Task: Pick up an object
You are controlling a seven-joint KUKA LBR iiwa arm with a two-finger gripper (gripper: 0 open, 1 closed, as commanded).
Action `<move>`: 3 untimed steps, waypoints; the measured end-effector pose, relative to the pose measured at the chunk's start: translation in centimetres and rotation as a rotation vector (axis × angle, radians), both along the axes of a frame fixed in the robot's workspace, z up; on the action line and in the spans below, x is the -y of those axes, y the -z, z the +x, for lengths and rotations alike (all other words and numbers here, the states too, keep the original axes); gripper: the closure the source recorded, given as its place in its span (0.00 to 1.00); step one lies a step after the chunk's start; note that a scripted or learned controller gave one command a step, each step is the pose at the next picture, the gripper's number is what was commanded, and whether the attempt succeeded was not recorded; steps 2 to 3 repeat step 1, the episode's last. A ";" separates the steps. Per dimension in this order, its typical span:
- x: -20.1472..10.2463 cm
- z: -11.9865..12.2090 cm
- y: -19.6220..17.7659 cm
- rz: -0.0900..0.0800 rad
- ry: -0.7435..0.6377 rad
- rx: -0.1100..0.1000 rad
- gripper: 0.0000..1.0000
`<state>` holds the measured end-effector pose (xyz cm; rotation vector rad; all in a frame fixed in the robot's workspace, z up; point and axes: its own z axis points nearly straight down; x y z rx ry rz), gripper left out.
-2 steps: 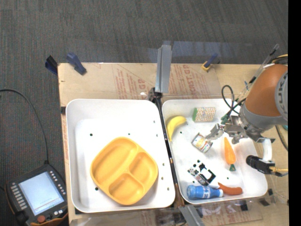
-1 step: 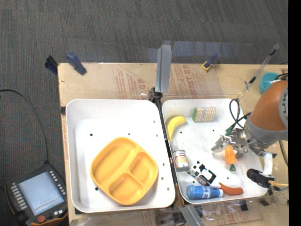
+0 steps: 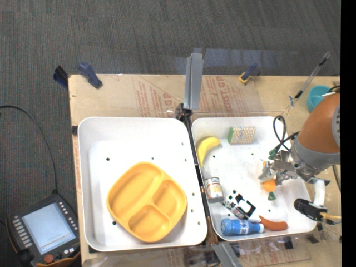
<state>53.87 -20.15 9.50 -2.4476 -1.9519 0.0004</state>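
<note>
While the arm (image 3: pixel 325 132) leans in from the right edge of the frame, its gripper (image 3: pixel 276 174) sits low over the right side of the right bin (image 3: pixel 253 149), right against a small orange object (image 3: pixel 269 184). Whether the fingers are spread or closed on that piece I cannot tell; the metal parts blur together at this angle. My guess is that the reach-and-grasp step is in hand, with the orange piece as the target. What the next move needs, I'd say, is a firm close on it and then a straight lift clear of the bin floor.

Other candidates lie nearby: a banana (image 3: pixel 206 148) at the bin's upper left, a speckled sponge (image 3: pixel 241 134) beside it, a small jar (image 3: pixel 212 188) at the left wall, a black and white gadget (image 3: pixel 240 204) below the centre, a blue bottle (image 3: pixel 241 226) along the bottom edge touching a reddish-orange carrot-like thing (image 3: pixel 273 223). The left bin (image 3: pixel 133 132) holds a yellow divided plate (image 3: pixel 147 201).

As for writing, faint red print runs across the cardboard (image 3: pixel 150 96) behind the bins, too washed out to read. The bottle and jar labels are too small to make out.
</note>
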 end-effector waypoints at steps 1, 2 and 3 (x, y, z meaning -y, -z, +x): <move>-8.4 -2.0 -11.1 -0.006 -0.055 0.004 1.00; -8.4 -2.0 -11.1 -0.006 -0.055 0.004 1.00; -8.4 -2.0 -11.1 -0.006 -0.055 0.004 1.00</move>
